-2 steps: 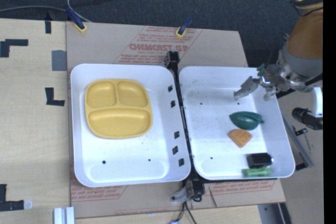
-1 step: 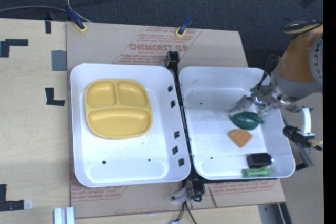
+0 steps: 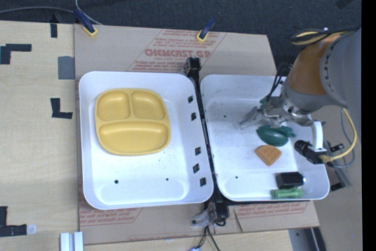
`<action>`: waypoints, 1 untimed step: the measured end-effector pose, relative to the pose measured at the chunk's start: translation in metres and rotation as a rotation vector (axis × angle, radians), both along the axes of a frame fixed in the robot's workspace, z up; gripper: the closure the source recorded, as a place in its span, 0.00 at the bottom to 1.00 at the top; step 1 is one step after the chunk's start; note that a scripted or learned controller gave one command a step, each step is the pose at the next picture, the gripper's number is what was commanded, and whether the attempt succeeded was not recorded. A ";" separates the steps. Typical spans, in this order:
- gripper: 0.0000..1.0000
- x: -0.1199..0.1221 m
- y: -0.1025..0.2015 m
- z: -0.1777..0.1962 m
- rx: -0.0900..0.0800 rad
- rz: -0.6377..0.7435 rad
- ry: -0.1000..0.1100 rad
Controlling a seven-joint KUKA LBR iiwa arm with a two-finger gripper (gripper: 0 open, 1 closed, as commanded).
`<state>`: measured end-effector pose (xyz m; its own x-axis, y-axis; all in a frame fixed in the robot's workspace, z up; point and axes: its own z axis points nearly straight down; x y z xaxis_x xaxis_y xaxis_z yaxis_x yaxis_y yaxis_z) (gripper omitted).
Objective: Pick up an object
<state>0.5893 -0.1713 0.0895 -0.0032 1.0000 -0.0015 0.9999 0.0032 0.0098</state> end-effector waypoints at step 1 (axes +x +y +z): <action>0.00 -0.094 -0.049 -0.002 0.009 0.000 0.008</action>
